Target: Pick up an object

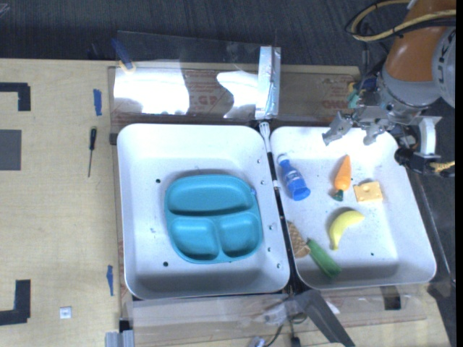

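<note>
Camera view: grey arm with orange band comes in at upper right of frame, its two-finger end effector (356, 131) hanging over the top edge of the right shallow white bin (416, 262), fingers spread wide, nothing between them. Right bin holds the candidates: small blue plastic bottle (293, 178) lying at its upper left, orange carrot-shaped toy (341, 173) just below the end effector, yellow cheese-like block (368, 191) just beside the carrot on the right, yellow banana (343, 225) mid-bin, green pepper-like piece (323, 258) and a brownish speckled item (295, 238) along the lower left wall. Left white bin (137, 157) carries a teal compartment tray (213, 216), centre frame. Light wooden desk (51, 194) at left. Step, by my read: pre-grasp, target not yet reached. Nearest thing is the carrot; next move likely calls for shifting down-frame over it, aligning the fingers across its narrow width, then descending and closing. Cheese block sits close, so a collision risk.
</note>
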{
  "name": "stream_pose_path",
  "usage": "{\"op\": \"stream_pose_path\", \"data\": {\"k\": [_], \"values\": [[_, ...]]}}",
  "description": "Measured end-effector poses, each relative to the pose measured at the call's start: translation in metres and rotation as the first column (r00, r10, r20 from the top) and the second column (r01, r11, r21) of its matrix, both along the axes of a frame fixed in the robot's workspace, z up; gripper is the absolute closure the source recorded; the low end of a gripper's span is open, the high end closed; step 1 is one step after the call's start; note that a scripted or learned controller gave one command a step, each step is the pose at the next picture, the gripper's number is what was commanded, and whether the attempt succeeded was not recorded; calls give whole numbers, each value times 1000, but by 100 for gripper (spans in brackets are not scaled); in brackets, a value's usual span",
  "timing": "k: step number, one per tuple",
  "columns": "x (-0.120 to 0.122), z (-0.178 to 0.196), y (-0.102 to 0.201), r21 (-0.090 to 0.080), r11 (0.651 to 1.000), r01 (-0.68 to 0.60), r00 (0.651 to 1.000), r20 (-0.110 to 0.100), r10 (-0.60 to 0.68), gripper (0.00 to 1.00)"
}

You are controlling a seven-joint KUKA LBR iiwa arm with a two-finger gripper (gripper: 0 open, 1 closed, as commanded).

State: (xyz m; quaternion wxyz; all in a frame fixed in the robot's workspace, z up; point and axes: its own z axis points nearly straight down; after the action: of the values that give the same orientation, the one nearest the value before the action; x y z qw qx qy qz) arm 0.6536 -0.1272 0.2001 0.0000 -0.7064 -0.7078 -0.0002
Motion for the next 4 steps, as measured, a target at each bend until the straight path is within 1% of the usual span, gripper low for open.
{"op": "stream_pose_path", "data": {"k": [1,2,3,4], "values": [[13,16,3,-3,976,-220,976,5,220,0],[-17,-108,-25,0,946,-324,946,-2,324,0],[-13,-92,-24,-5,946,-324,946,9,324,100],[-14,-93,-24,-4,946,-324,946,8,324,0]]}}
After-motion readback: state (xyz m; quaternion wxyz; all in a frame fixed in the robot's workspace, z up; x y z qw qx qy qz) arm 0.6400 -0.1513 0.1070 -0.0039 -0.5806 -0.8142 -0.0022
